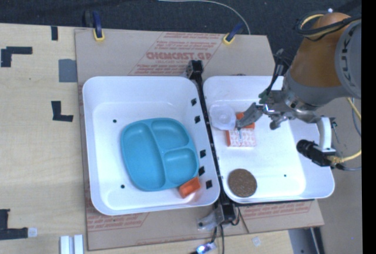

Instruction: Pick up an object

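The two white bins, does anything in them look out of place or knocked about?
Nothing looks spilled or broken. The one oddity: a small orange object sits wedged in the left bin's near corner, tucked against the edge of the blue divided plate.

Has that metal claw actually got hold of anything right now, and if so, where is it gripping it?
It cannot be told. The gripper is down over the orange-and-white packet in the right bin, but nothing visibly sits between its fingers.

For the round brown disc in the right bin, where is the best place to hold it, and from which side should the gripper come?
The round brown disc lies flat on the floor of the right white bin, apart from other items. Probably best: descend from straight above, fingers straddling its rim on opposite edges, since its flat pose offers no raised part.
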Robot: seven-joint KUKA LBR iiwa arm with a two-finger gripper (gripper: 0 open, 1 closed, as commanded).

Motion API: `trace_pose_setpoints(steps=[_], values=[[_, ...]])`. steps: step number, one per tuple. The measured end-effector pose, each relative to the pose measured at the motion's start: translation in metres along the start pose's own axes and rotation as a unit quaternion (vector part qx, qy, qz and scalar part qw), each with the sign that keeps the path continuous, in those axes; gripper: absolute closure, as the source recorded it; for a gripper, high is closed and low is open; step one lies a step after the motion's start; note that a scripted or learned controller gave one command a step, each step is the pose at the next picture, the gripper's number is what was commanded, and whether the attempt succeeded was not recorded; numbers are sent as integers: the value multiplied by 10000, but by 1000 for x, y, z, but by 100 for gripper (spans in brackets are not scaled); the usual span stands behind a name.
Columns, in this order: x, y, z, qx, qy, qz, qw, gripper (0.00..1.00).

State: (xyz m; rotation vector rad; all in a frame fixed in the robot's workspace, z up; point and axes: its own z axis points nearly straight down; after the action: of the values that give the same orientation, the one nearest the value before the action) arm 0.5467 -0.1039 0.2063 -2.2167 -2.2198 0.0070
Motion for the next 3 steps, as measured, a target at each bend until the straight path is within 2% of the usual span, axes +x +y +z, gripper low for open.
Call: trace_pose_setpoints(steps=[1,2,3], values=[[0,-1,65,11,3,5,10000,0],[-2,0,115,-49,-25,7,10000,0],[0,2,102,-69,-10,-6,10000,100]])
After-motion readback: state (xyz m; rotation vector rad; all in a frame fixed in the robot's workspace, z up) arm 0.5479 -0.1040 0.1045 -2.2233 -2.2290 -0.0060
